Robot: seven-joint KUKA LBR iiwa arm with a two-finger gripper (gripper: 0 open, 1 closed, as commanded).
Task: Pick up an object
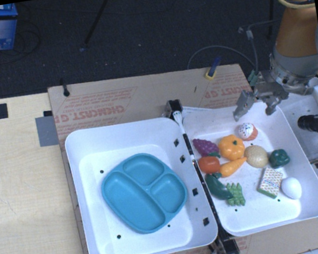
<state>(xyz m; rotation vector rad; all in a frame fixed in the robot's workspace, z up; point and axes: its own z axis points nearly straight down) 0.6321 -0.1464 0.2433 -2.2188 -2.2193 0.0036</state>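
Fingers of the gripper stand spread apart with nothing between them, hanging over the far edge of the right bin, up at its upper right corner in the camera view. From the fixed camera above the bench, the nearest candidate for a pick is the small red-and-white ball, which lies just below and slightly to the left of the fingertips, toward the viewer and a little toward the bins' shared wall. It sits apart from the fingers, not touching them, and it is round, so it offers no long axis to line up with. Just beyond it, closer to the viewer, the toy food is crowded: an orange pepper with a carrot under it, a tan potato just beside the pepper, purple grapes and a red tomato against the dividing wall. The carrot's long axis runs on a slant, low on its left end and higher on its right. A dark green piece, a patterned block and a white egg lie further toward the near right corner. In my judgement the coming move turns on a short descent with a small shift toward the ball. The left bin holds a blue divided plate, well apart from the arm.
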